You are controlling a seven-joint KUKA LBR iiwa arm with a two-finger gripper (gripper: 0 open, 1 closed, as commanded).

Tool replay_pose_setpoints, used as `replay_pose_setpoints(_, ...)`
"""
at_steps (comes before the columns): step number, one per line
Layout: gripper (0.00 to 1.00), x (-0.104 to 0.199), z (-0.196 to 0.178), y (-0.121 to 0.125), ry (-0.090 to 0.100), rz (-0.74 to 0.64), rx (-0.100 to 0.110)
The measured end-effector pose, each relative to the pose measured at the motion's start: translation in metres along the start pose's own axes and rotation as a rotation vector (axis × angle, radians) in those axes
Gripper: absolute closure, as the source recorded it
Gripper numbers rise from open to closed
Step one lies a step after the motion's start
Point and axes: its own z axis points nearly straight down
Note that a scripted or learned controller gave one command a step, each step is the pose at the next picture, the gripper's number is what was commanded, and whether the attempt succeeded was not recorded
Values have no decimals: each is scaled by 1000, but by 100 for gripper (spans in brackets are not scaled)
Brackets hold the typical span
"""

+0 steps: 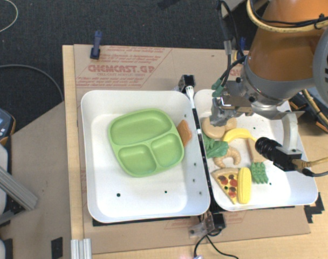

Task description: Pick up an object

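Candidate objects sit in the right bin [301, 198]: a tan round piece [213, 129] at the far left corner, a banana [238, 136], a green leafy piece [213, 147], a croissant-like piece [231, 156], a pizza slice [226, 180], a corn cob [244, 185] and a green toy [258, 172]. The gripper [224, 114] hangs directly over the tan piece; whether it is open or closed cannot be told. The left bin [94, 144] holds a green divided plate [145, 142] with an orange-brown item [185, 133] just beside it. Judgement: descend straight, staying off the wall between the bins, and centre on one item so the neighbouring banana is not caught.
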Motion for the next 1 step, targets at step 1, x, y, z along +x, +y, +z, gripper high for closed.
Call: replay_pose_setpoints(1, 100, 78, -102, 24, -1, 3, 2)
